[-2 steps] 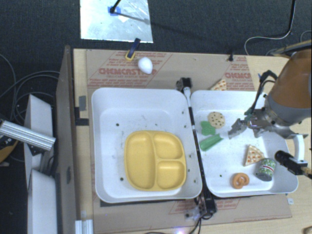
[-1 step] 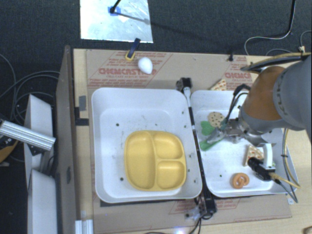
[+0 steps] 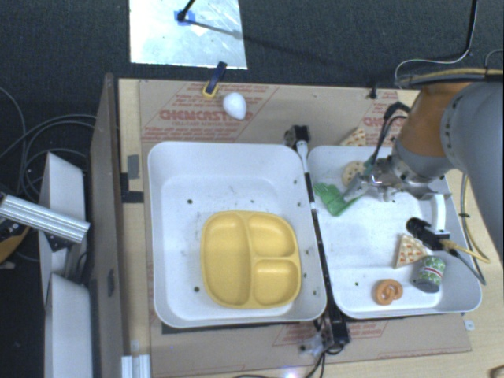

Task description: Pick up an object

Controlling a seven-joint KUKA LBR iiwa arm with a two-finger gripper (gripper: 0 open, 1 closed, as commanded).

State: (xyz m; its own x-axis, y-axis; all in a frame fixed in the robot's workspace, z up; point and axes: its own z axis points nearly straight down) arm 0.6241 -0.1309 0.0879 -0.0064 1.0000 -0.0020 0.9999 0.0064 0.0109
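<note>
My gripper point(image 3: 361, 184) hangs over the upper left part of the right bin point(image 3: 465, 290), on the grey arm with its orange band point(image 3: 421, 128). Just left of and below the gripper tip lies a green object point(image 3: 334, 198), close to the tip; whether they touch is unclear. A pale round cracker point(image 3: 351, 170) lies right beside the gripper. Further down the right bin are a triangular pizza-slice piece point(image 3: 409, 251), a small green-labelled can point(image 3: 429, 273) and an orange pretzel ring point(image 3: 387, 291).
The left bin point(image 3: 177, 179) holds a yellow divided plate point(image 3: 250, 258). On the cardboard behind the bins lie a white egg-shaped thing point(image 3: 235, 105), a small yellow and dark item point(image 3: 213, 82) and another pizza-like piece point(image 3: 356, 138). A divider point(image 3: 309, 187) separates the bins.
</note>
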